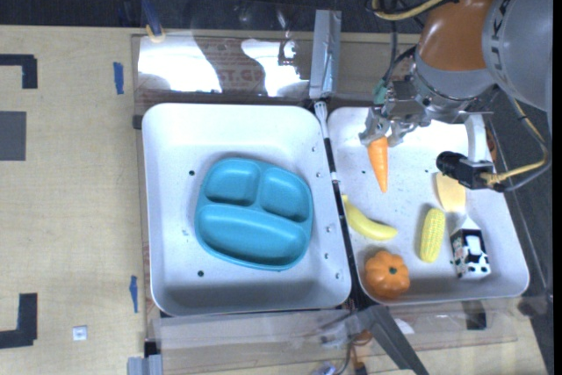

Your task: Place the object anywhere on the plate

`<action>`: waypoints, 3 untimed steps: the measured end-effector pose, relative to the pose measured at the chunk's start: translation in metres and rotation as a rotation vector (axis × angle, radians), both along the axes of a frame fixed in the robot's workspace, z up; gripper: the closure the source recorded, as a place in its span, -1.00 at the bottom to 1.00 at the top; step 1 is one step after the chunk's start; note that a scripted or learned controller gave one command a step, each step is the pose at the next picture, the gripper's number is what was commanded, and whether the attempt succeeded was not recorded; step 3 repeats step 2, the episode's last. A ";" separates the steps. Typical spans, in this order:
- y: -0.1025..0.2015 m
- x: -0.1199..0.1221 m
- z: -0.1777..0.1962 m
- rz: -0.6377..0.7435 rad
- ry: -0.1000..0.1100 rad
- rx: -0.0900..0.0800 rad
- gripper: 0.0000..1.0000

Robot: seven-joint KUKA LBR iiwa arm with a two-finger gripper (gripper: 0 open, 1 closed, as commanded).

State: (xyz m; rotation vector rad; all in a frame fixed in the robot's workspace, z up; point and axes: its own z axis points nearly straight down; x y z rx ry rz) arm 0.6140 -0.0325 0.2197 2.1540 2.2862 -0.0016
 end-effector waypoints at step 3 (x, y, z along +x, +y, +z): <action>0.076 -0.010 -0.035 0.060 0.001 0.002 -1.00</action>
